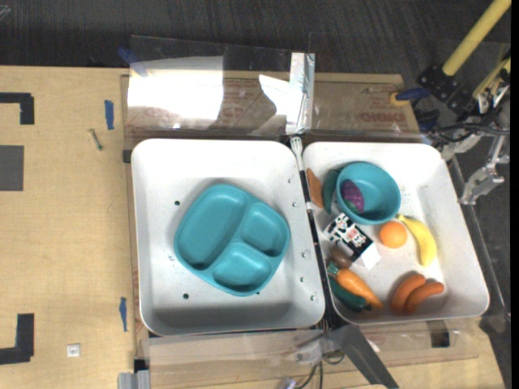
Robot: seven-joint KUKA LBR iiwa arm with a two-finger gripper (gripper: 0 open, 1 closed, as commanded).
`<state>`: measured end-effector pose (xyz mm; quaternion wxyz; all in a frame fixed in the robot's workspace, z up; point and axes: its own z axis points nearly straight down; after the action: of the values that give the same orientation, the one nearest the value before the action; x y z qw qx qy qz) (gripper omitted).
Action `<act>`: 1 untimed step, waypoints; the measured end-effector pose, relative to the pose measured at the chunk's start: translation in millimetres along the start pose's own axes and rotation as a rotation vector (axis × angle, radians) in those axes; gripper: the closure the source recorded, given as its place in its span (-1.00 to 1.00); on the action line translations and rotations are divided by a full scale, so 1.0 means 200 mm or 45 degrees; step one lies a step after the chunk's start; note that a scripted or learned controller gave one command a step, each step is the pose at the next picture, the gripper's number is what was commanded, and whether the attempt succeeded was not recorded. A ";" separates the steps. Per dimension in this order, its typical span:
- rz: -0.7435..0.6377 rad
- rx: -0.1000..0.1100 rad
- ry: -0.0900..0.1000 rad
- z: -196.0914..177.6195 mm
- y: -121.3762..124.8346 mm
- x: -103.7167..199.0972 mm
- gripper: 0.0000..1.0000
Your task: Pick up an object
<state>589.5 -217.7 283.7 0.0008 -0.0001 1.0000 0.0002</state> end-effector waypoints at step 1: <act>-0.261 -0.004 0.007 0.82 -0.03 0.24 -1.00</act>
<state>542.0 -222.7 119.3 -0.0020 -0.1024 0.9947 0.0018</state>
